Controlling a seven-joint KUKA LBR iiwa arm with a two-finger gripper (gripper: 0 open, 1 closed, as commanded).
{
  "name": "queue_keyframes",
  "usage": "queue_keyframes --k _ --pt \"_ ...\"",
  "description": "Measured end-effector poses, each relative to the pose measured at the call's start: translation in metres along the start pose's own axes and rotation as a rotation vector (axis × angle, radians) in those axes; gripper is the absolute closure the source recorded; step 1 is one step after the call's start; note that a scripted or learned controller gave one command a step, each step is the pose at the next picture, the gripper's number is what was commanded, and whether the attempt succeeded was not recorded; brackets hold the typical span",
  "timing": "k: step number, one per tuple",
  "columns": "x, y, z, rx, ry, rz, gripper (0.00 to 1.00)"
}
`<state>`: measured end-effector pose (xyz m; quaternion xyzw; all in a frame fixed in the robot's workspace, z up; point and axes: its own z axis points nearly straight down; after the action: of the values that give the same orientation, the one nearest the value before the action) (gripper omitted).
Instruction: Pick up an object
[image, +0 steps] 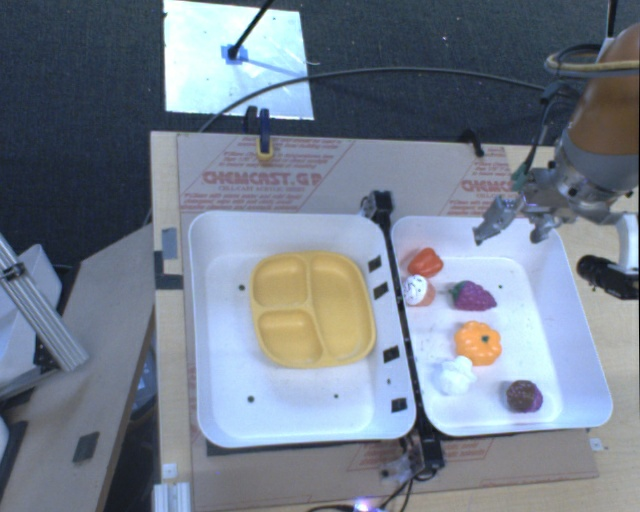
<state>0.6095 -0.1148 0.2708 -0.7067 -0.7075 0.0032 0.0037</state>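
Observation:
My gripper (515, 222) hangs open over the far edge of the right bin (560, 262), nothing between its fingers. Below it in that bin lie several toy foods: a red-orange pepper (426, 262), a white round piece (416, 290), purple grapes (472, 295), an orange pumpkin (478, 342), a white garlic-like piece (456, 376) and a dark brown ball (523, 396). The pepper is the nearest to the gripper, down and to its left.
The left bin (215, 300) holds a yellow divided tray (310, 308). A black clip rail (395, 320) runs between the bins. A cable crosses the dark floor behind the bench. A grey block (35, 300) stands at far left.

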Motion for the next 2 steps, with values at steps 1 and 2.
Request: queue_keyframes --k 1,2 --pt "0.000 0.002 -0.007 -0.011 -0.001 -0.002 0.00" --pt "-0.007 0.005 0.037 -0.009 -0.002 0.000 0.00"
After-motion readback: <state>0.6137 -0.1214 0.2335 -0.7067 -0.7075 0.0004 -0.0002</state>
